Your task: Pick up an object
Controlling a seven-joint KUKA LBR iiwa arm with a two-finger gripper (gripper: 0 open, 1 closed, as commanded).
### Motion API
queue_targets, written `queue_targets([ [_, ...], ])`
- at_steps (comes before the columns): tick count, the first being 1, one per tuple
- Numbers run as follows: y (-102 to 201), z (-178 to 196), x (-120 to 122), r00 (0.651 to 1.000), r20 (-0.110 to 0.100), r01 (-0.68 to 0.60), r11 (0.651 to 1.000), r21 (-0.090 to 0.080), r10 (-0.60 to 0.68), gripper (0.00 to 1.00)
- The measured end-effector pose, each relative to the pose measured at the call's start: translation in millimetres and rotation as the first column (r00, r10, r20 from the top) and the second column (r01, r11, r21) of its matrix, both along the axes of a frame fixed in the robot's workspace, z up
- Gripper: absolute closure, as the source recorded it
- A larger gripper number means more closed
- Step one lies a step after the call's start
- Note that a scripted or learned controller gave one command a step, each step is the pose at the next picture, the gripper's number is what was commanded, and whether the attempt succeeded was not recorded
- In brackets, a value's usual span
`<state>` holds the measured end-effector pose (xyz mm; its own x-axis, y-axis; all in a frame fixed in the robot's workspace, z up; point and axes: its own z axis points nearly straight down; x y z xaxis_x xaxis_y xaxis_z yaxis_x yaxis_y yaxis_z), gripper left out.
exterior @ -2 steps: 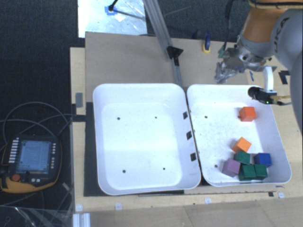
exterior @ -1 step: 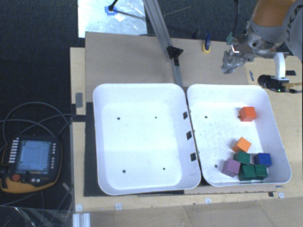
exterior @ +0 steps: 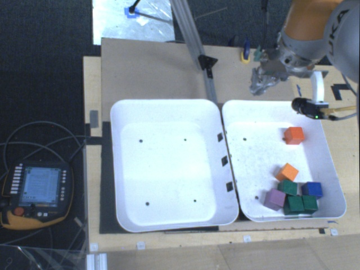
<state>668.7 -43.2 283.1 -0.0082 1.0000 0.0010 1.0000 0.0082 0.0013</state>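
My gripper (exterior: 260, 86) hangs above the far edge of the right bin (exterior: 247, 151), near its back left corner, and nothing shows between its fingers. In the right bin an orange-red block (exterior: 293, 135) lies alone toward the back right. A cluster sits at the front right: an orange block (exterior: 288, 171), a dark green block (exterior: 289, 187), a blue block (exterior: 313, 189), a purple block (exterior: 275, 198) and a green block (exterior: 298, 205). The gripper is well back and left of all of them.
The left bin (exterior: 121, 167) lies beside the right one, with a shared divider (exterior: 225, 156) between them. A slanted metal pole (exterior: 191, 32) rises behind the bins. A teach pendant (exterior: 36, 193) with cables lies on the floor at the left.
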Motion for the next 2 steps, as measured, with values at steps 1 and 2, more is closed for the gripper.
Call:
queue_targets([
  [1, 53.4, -18.9, -21.6, 1.0, -0.003, -0.002, 1.0, 0.001, 0.002, 1.0],
  [2, 98.3, -41.6, -51.9, 1.0, -0.004, -0.001, 1.0, 0.001, 0.001, 1.0],
])
